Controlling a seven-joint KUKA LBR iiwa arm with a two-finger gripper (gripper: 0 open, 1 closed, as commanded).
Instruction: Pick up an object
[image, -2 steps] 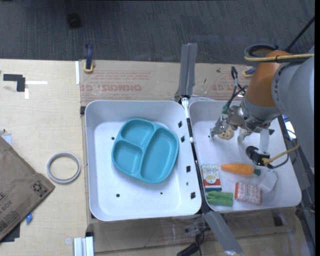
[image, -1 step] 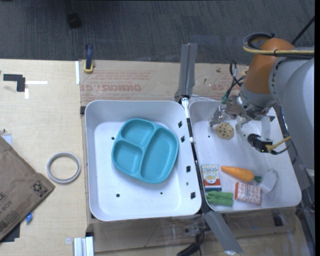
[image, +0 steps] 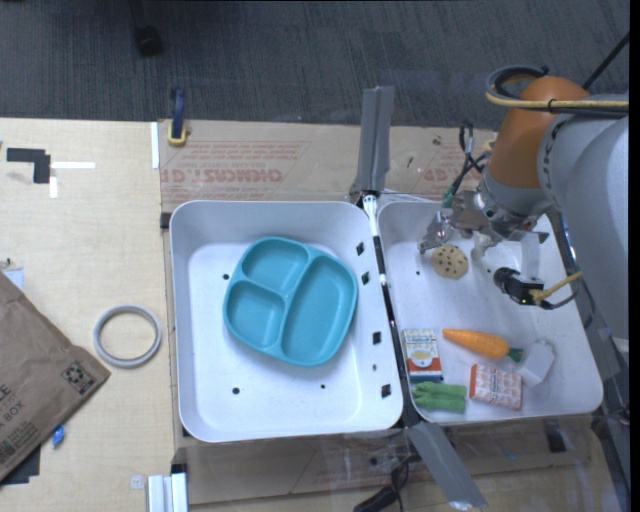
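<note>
Right bin (image: 400, 300): cookie (image: 449, 262) lies just below the fingers (image: 437, 236) (spread unclear).

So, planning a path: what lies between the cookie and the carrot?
Bare white bin floor separates cookie and carrot in the camera view.

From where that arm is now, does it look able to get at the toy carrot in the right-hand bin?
Probably yes. The carrot lies in the open in the right bin, apart from its neighbours and nothing over it. The gripper hangs by the cookie in the same bin.
</note>
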